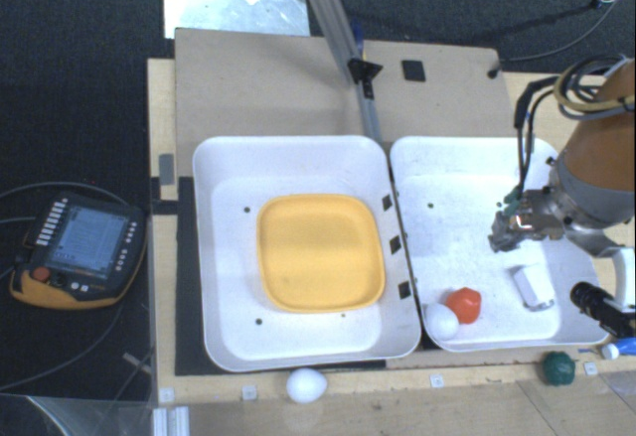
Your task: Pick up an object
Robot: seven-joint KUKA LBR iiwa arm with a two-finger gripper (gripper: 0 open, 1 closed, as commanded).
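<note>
My gripper (509, 229) hangs over the right bin (437, 166), near its right side, on the grey arm with the orange band (601, 141). A small white block (532, 286) lies on the bin floor just below and right of the gripper. At the front of this bin a red object (464, 304) sits next to a white ball (441, 322). I see nothing held in the gripper.
A yellow plate (321, 251) lies in the left bin (224, 225). A white egg-shaped thing (306, 385) and a green ball (558, 367) rest on the bench in front of the bins. A black part (596, 305) juts in at the right. A teach pendant (78, 247) sits far left.
</note>
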